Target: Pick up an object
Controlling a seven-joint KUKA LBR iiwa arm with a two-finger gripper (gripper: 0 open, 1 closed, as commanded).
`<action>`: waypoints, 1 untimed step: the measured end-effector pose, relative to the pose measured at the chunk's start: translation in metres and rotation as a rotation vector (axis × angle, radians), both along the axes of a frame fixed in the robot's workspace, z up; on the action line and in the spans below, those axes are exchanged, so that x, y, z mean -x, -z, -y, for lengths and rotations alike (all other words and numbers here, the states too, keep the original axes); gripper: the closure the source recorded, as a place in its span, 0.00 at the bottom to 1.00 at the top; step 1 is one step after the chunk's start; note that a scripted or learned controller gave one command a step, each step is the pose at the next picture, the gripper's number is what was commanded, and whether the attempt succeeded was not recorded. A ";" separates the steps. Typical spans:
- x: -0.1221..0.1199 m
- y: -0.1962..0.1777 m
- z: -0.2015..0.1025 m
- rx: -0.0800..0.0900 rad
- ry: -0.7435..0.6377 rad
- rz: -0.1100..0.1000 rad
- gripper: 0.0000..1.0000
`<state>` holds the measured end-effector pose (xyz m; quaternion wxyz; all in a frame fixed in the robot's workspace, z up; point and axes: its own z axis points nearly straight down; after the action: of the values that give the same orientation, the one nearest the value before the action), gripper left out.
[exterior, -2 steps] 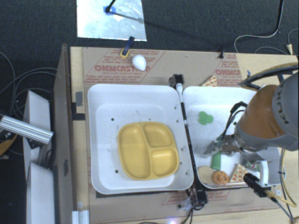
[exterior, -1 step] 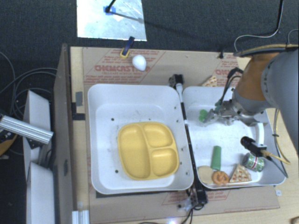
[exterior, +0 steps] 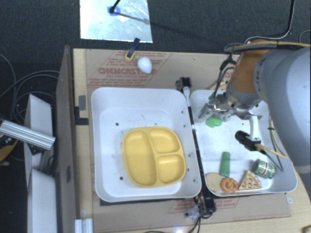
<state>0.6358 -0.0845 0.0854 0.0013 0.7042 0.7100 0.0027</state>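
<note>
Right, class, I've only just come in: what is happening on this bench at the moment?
A grey robot arm reaches into the right bin, its gripper low over a small green object near the bin's far left corner. A green cylinder, a can, a pizza slice toy and a pretzel toy lie nearer the front. The left bin holds a yellow divided plate.

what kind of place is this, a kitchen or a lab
Most likely a robotics lab bench, not a kitchen: a grey robot arm reaches over two white bins, toy-like food such as a pizza slice, and loose cables.
</note>
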 end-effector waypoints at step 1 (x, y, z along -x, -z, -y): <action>-0.028 0.000 0.022 0.003 0.004 0.000 0.00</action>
<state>0.6634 -0.1062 0.0856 0.0022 0.7055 0.7087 0.0016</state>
